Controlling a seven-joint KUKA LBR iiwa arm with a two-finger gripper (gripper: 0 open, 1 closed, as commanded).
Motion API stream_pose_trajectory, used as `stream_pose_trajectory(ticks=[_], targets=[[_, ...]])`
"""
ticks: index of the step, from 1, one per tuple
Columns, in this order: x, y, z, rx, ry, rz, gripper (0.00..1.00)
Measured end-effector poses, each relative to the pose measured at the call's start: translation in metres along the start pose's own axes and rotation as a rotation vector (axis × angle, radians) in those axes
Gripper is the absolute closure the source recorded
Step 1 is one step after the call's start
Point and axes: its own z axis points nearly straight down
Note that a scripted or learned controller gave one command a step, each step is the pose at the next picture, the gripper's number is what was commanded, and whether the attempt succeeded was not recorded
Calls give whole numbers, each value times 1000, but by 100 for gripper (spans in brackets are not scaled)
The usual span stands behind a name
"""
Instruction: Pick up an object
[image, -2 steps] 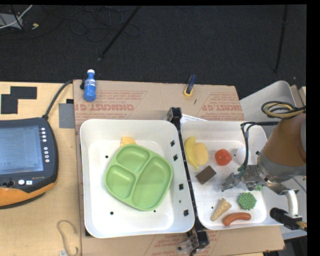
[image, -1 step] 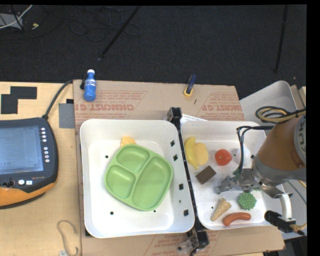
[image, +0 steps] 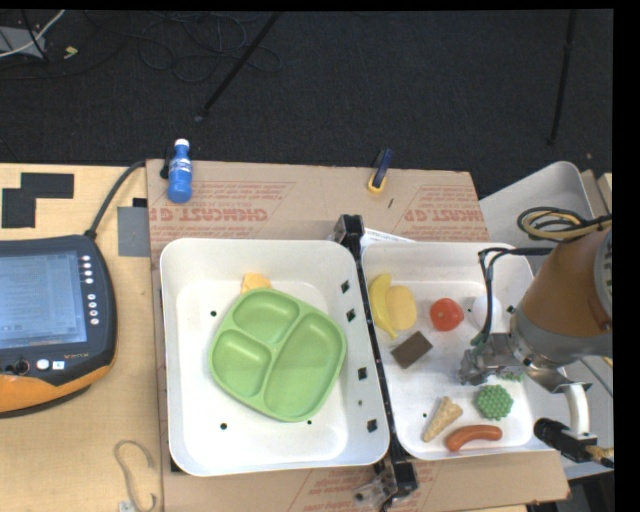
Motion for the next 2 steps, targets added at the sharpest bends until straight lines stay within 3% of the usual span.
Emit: stream_pose_trajectory(ticks=[2], targets=[[2, 4, -100, -6, -3, -7, 100]])
